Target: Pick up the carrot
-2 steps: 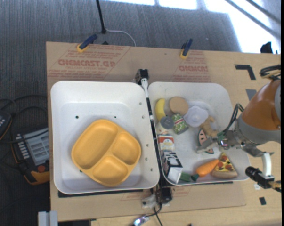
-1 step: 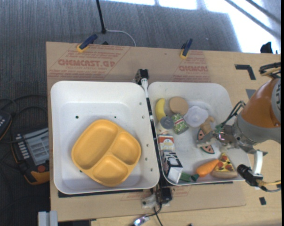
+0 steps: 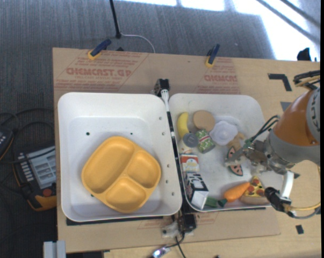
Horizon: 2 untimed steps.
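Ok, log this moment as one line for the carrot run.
task: pick carrot | carrot: lying in right bin, near front wall | gripper: over right bin, behind carrot | tray: in left bin | status: not picked

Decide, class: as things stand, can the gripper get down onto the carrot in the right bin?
Probably yes. The carrot lies uncovered near the right bin's front edge, close below the gripper. A pizza slice toy touching its right end could crowd the grasp.

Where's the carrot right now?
In the camera view, the carrot lies near the front edge of the right bin, just below the end effector.
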Motion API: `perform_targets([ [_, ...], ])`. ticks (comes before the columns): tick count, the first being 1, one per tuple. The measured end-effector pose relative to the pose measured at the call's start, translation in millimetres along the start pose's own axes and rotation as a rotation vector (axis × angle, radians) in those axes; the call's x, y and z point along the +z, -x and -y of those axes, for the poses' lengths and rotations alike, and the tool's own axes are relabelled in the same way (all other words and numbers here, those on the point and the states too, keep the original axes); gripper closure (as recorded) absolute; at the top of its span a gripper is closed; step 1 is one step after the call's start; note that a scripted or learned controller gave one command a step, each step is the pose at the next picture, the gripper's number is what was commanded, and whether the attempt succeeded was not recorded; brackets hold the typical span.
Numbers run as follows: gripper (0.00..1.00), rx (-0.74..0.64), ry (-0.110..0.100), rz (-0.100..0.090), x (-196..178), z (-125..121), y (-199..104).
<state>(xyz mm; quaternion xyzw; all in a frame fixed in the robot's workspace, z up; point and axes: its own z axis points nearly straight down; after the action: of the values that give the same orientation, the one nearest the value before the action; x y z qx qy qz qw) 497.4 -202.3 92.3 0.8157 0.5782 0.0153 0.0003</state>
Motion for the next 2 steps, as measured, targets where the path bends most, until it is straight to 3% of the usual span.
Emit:
perform_targets([
  [1, 0.00, -0.324, -0.007, 0.026, 2.5, 10.8, -2.3],
  [2, 0.00, -0.750, -0.015, 0.023, 2.4, 8.1, 7.6],
])
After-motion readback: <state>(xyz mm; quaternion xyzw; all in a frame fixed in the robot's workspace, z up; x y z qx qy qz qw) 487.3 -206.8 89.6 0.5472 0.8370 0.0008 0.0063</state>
